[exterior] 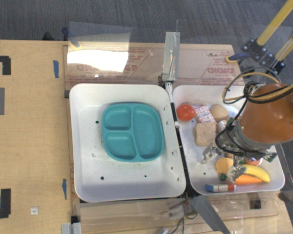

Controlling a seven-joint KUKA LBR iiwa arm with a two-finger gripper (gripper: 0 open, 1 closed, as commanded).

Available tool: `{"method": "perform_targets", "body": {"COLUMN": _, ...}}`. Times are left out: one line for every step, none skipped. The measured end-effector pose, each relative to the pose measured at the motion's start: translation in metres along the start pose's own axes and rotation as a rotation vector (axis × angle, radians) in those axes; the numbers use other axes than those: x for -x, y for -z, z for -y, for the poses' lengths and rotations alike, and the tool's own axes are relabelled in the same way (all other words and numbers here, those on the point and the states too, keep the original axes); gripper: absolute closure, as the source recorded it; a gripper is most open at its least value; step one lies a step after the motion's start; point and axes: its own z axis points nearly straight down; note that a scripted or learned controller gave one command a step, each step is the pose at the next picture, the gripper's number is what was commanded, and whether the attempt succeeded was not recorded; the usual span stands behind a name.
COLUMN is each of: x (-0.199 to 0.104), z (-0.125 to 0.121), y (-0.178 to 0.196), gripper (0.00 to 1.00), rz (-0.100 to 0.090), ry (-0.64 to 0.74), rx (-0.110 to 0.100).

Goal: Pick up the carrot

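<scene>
1. Orange, smooth and tapered, the plastic toy carrot [247,180] lies near the front right corner of the right-hand shallow white bin [279,185]. We see it just below a curved yellow toy banana [258,172], apparently touching it.
2. We note the carrot's long axis running roughly left to right, close to parallel with the bin's front wall; which end is the tip we cannot tell, since its left end is hidden by the gripper hardware.
3. Gripper [234,165] hangs over the bin just left of the carrot, under the grey arm with its orange band [271,118]. We cannot tell how its fingers stand, nor whether anything sits between them.
4. Same bin: red toy tomato [186,112], tan bread-like slice [205,133], pale round egg-like piece [219,113], a marker-like stick [222,187] at the front wall.
5. Left-hand white bin [83,145] holds a teal three-compartment plate [133,131].
6. Bench is tan board [24,140]; dark grey carpet [136,4] lies beyond it.
</scene>
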Motion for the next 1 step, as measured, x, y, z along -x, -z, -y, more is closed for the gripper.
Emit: {"method": "perform_targets", "body": {"x": -0.0013, "z": 0.0031, "y": 0.0130, "gripper": 1.00, "rz": -0.003, "ry": -0.004, "rx": -0.007}}
